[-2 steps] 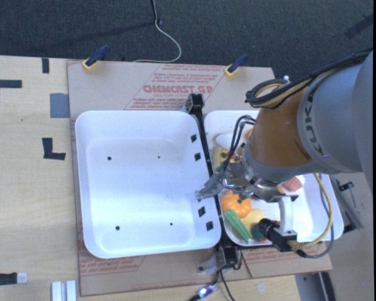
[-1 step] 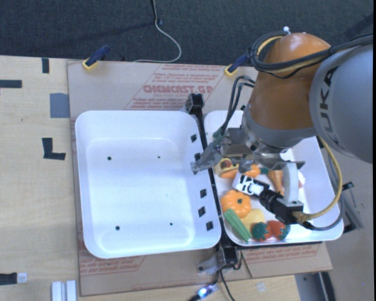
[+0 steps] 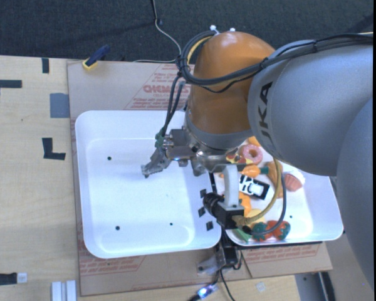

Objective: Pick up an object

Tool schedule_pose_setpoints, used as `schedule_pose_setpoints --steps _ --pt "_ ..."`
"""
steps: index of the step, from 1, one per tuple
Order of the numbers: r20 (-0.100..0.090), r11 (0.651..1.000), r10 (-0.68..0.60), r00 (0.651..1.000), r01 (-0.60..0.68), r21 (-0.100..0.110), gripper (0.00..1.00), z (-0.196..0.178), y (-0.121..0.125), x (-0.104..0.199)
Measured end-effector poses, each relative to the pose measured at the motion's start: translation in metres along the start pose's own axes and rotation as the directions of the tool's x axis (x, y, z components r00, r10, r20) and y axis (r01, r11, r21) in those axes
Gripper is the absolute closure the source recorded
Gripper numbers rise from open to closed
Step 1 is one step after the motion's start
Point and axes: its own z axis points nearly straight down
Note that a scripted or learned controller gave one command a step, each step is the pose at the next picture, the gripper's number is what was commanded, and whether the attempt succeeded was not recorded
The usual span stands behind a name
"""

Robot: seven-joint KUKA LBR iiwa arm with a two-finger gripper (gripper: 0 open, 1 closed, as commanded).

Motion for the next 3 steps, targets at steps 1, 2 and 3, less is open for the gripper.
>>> schedule_pose_setpoints --steps 1,2,3 --pt "-0.002 1.0 -0.001 1.0 0.001 -0.007 0.0 -0.072 -0.006 0.093" --pt "0.013 1.0 0.017 1.0 -0.017 0.005 0.0 0.21 0.014 0.08" --pt "0.009 1.0 0.011 1.0 -0.011 0.009 1.0 0.199 0.013 0.084"
